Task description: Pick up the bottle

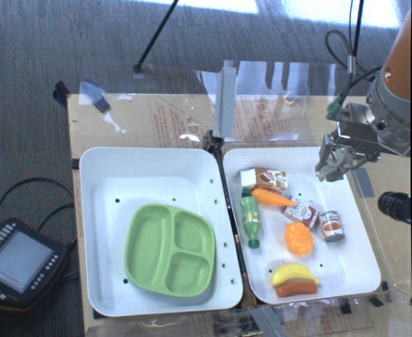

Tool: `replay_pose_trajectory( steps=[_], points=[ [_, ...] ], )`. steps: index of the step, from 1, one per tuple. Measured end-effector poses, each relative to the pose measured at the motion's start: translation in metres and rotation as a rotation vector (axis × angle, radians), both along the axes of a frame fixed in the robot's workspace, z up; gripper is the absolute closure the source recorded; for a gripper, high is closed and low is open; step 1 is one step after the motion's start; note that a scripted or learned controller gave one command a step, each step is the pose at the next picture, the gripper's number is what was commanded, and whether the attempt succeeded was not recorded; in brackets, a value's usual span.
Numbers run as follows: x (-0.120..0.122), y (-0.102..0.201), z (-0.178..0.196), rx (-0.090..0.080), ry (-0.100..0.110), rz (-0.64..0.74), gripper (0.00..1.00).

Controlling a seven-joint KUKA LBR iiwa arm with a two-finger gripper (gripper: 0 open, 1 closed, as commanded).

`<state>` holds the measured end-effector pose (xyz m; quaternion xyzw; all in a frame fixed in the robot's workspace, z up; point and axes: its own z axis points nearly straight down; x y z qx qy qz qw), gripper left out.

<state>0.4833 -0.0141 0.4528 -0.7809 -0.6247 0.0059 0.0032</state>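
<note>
The grey arm reaches in from the right, hand (pixel 334 166) pointing down.

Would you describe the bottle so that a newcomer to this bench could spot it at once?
Look in the right-hand white bin, along its left wall. The bottle lies there lengthwise, just below a white and brown box and left of the carrot. It is the only green thing in that bin, slim with a darker cap end.

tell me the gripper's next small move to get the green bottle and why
Probably shift the gripper left and toward the camera: it sits by the right white bin's far right corner, while the green plastic bottle lies at that bin's left wall, beside the orange carrot.
</note>
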Motion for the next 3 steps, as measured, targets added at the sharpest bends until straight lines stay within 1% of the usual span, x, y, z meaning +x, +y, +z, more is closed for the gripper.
replay_pose_trajectory(
  steps=[3],
  points=[
    [0.005, 0.006, 0.025, -0.002, 0.012, 0.025, 1.0]
  ],
)
